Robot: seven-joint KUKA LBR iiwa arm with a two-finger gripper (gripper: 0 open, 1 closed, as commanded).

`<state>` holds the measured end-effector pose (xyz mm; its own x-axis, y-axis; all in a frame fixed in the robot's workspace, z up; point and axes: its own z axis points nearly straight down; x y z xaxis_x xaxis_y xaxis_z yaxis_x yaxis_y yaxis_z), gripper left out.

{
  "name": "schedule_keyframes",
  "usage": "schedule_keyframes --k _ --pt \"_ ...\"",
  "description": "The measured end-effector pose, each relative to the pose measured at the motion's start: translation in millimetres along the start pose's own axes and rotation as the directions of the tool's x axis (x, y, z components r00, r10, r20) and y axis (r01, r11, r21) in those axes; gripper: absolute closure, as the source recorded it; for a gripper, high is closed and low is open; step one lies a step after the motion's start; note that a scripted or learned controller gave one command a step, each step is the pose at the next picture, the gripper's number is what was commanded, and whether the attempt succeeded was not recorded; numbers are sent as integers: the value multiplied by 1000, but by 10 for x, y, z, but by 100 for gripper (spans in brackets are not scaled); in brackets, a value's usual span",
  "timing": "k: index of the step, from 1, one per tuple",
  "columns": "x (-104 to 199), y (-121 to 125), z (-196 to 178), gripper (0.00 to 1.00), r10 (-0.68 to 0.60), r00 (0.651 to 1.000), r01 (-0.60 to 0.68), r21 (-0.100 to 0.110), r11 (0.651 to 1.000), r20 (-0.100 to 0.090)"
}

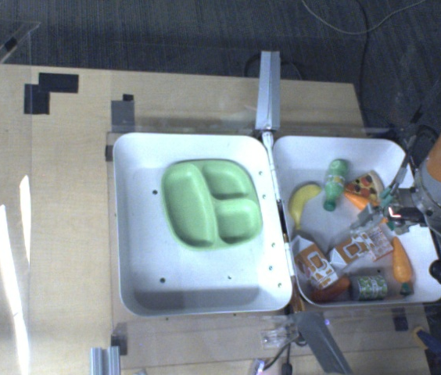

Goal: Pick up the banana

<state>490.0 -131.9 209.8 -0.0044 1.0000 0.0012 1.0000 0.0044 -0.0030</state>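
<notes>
Though labelled, packets (359,248) unreadable (blurred)

Light wood bench (48,233) with black tape marks (46,90), dark grey carpet (150,14) behind it, and a loose cable (361,10) snaking across.

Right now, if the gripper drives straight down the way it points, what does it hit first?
Probably the snack packet beneath the gripper, not the banana, which lies further left beside the green bottle. Depth is hard to judge.
</notes>
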Motion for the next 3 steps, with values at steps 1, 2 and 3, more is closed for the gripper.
schedule_keyframes --k 1,2,3 --pt "0 0 0 0 0 1000 0 0 1000 0" --pt "338 304 1028 0 -50 999 50 -2 999 0" --pt "268 1024 1217 0 40 999 -40 -13 999 1"
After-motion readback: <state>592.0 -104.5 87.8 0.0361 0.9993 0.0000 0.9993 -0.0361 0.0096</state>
